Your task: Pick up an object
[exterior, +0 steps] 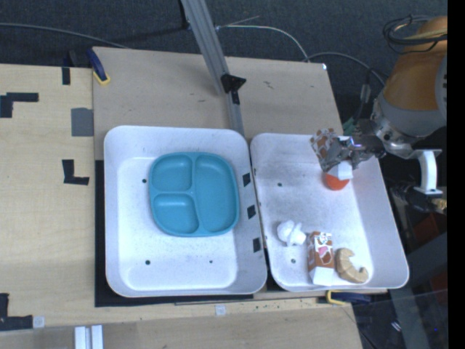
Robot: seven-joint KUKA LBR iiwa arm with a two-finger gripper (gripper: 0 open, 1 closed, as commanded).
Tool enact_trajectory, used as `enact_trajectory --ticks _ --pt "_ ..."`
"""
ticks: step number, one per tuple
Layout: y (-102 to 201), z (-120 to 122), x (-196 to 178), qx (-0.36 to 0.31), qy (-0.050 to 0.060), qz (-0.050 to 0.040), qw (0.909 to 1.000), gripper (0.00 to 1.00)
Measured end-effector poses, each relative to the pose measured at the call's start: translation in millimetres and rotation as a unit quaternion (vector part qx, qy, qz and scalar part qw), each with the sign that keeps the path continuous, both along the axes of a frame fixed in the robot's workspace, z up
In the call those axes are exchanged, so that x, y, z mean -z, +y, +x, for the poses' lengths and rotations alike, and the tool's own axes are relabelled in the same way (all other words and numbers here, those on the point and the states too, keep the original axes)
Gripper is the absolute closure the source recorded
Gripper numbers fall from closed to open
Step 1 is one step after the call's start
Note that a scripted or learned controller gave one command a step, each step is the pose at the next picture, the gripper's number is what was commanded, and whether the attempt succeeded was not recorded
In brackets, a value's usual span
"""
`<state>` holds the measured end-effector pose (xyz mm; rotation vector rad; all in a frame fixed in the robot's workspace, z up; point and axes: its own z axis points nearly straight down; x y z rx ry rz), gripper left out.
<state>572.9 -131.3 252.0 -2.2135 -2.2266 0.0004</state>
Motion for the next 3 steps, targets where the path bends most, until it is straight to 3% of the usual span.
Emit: enact_trajectory --ticks 3 --pt "164 -3 29 -0.001 0.001 0.0002 1.0 1.0"
